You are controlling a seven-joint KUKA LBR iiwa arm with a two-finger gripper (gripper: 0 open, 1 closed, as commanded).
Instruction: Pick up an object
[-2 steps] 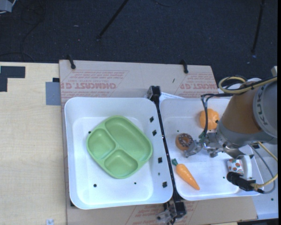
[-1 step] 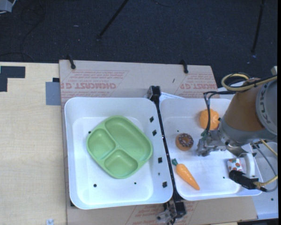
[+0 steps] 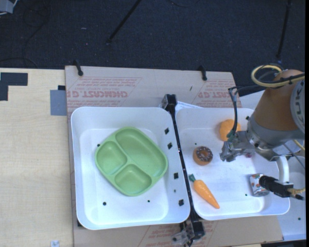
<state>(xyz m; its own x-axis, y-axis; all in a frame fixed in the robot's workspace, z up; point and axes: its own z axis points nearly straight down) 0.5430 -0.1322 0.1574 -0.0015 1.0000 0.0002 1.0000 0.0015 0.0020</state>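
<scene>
Carrot [image 3: 206, 193], donut [image 3: 202, 155] lie loose in right bin [image 3: 216, 212]. Tool [image 3: 230, 152] above bin, grip state indeterminate. Pick not done.

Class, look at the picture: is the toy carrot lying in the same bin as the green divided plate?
No, the carrot lies in the right bin, while the green divided plate sits in the left bin.
</scene>
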